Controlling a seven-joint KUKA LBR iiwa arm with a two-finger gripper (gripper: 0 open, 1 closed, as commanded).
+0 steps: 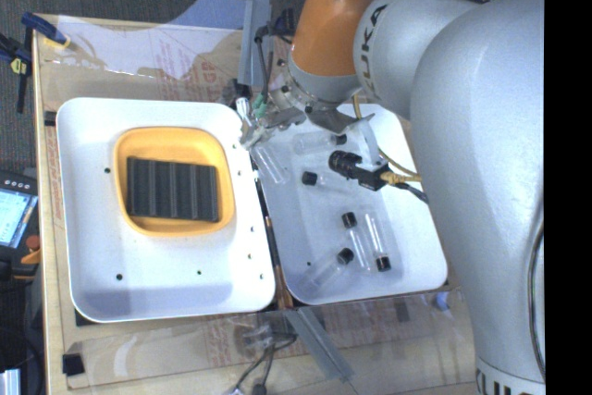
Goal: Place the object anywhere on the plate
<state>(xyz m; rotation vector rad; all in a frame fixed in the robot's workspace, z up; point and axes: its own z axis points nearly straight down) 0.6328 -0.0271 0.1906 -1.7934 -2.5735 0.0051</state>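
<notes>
Gripper [252, 127] at right bin's [418, 247] upper-left corner; finger state cannot be told. Vials [372, 240] lie below-right of fingers, plate [172, 143] to left. Advice: centre on one vial, descend squarely

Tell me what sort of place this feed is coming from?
Probably a robotics lab test bench, not a home or factory line: a KUKA arm reaches over two white bins on a taped cardboard-covered bench, with a yellow plate and small clear tubes as test items.
</notes>
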